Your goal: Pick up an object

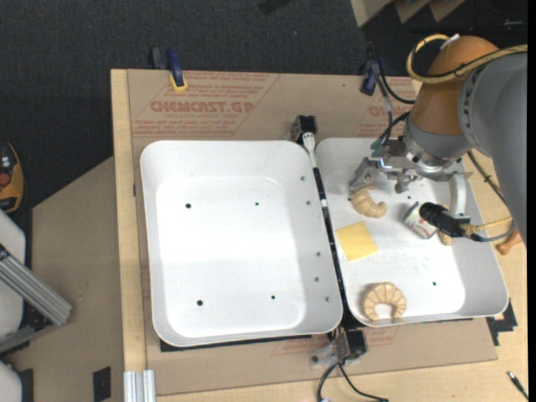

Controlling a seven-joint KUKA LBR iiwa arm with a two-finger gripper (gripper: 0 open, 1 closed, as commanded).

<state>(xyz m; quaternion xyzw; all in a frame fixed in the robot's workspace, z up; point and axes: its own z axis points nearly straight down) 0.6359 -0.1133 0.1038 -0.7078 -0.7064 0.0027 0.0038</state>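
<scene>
jaws (pixel 378 174) state unclear, hovering above a small curved tan croissant (pixel 369 203) in the right bin (pixel 477 283).

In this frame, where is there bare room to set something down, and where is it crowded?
The left bin offers its whole floor. In the right bin, bare floor lies between the yellow block and the right rim, near the shrimp-like toy. It is crowded at the far end, around the gripper and small croissant.

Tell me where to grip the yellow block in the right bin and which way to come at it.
Take the yellow block across its two opposite straight edges, coming straight down from above. It lies flat on the right bin floor, slightly rotated, with bare floor around it, so the gripper should probably turn to match its edges.
</scene>
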